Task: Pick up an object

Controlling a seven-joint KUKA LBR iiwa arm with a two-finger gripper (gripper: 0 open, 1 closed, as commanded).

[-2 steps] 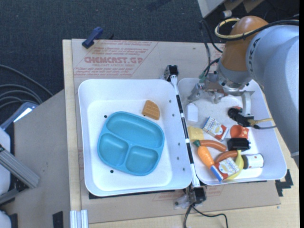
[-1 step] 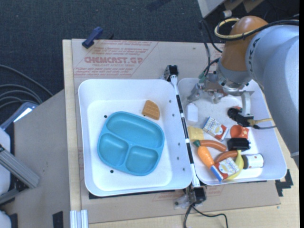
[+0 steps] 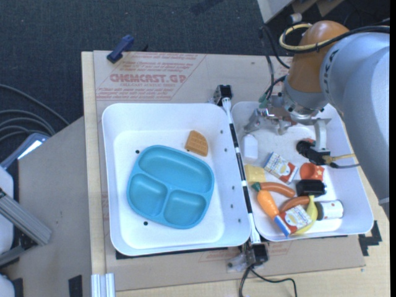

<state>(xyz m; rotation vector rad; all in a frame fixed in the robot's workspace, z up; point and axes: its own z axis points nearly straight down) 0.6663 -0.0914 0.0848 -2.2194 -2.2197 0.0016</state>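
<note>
The right bin holds a heap of small items: a white block, a printed packet, a red piece, an orange carrot, a sausage, a banana and a white bottle. My gripper hangs low over the far left part of this bin, just beyond the white block. Nothing shows in its grasp. The grey arm with its orange band covers the bin's far right corner.
The left bin holds a blue divided tray and a brown waffle-like piece near its far right side. A black divider rail runs between the bins. Cables loop beside the arm.
</note>
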